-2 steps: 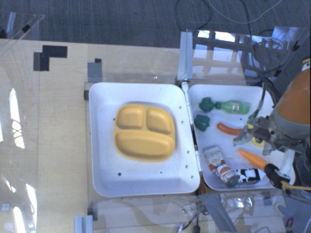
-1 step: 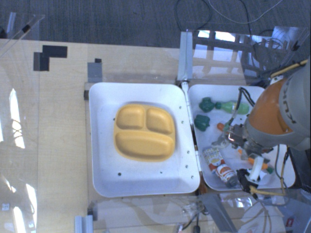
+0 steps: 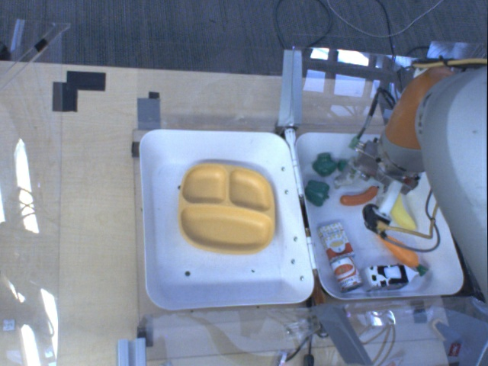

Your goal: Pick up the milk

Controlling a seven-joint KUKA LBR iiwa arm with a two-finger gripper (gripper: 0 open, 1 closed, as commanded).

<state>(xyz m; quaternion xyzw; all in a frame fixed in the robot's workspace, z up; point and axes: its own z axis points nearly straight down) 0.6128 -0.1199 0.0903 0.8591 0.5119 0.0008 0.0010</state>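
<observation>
Counter carries two white bins. My hand (image 3: 354, 170) over far part of right bin (image 3: 446, 269); how wide it is, I cannot tell. Green pieces (image 3: 324, 164) just beside it, sausage (image 3: 358, 197) near. Milk (image 3: 393, 275) by near edge, well apart. Yellow tray (image 3: 227, 208) in left bin (image 3: 160, 227).

Robotics lab setup — wood bench (image 3: 84, 227) w/ two white bins (image 3: 162, 269), loose cables (image 3: 358, 6) over grey carpet (image 3: 152, 21).

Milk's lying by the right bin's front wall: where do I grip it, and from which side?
Take the milk mid-body across its short width, from straight above: it lies flat along the bin wall, can at one end, carrot close behind.
</observation>
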